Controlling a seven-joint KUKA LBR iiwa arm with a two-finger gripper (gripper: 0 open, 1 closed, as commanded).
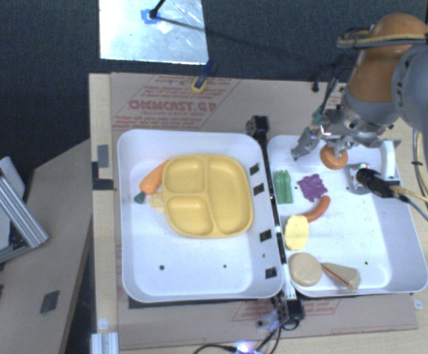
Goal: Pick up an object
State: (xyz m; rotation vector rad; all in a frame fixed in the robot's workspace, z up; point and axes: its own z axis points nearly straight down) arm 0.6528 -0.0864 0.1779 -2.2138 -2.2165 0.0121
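Note:
My gripper [319,149] hangs over the far end of the right bin [398,234], its fingers spread open. A small orange round piece [334,158] lies just under the right finger [340,149]; it is not clasped between the two. Closer to the camera in the same bin lie a green piece [282,186], a purple bunch of grapes [312,186], a red-orange sausage [317,209], a yellow piece [297,232], a beige round piece [305,268] and a tan wedge [342,275].
The left bin [136,257] holds a yellow divided plate [201,195] with a carrot [152,178] at its left edge. A black divider [270,205] runs between the bins. A black and white fitting with cables [374,179] sits beside the gripper.

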